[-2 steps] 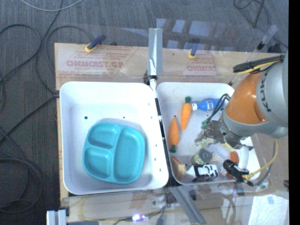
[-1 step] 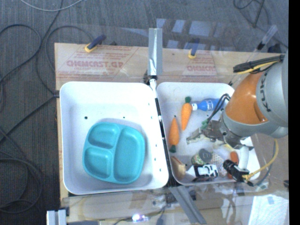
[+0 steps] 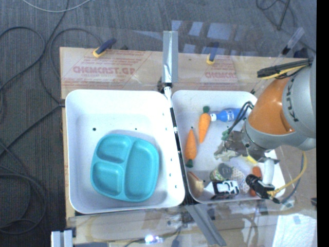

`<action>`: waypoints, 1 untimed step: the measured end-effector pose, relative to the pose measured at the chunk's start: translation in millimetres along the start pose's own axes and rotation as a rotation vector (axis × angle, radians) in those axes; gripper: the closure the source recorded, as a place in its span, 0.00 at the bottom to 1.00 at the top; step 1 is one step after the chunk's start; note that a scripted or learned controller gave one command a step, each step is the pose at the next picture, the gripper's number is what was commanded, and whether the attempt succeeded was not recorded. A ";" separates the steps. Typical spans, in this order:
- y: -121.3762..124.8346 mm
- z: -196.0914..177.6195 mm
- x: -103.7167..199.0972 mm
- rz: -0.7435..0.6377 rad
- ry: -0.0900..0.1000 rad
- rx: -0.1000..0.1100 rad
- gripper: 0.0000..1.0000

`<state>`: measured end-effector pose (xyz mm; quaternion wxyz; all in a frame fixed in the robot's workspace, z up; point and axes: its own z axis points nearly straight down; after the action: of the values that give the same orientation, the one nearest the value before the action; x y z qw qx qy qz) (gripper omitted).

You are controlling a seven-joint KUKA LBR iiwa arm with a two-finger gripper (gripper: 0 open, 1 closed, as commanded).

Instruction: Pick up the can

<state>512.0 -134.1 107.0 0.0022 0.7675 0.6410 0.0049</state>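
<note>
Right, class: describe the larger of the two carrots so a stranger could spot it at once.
Start at the white bin on the view's right and find its left wall. The larger carrot lies nearest that wall, green end toward the viewer; the thinner carrot beside it points green end away.

The scene is evenly and fairly brightly lit, with a cool, slightly bluish cast and no hard shadows. The left bin (image 3: 74,138) is close to washed out along its white walls, and a soft shadow lies along its inner edges and under the turquoise tray (image 3: 125,166). Pale rectangular reflections lie across the top of the desk (image 3: 118,71) near the middle post, as though from a clear sheet or overhead windows, though which is hard to tell. The picture is low in detail and somewhat soft throughout; the small things in the right bin (image 3: 180,112) blur together beneath the arm (image 3: 280,112), whose orange band carries a broad dull sheen.
</note>
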 end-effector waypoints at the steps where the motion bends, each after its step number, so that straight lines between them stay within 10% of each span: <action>1: -0.1 0.0 0.0 0.000 0.000 0.001 0.00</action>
<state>511.9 -134.0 107.0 0.0019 0.7676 0.6409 0.0048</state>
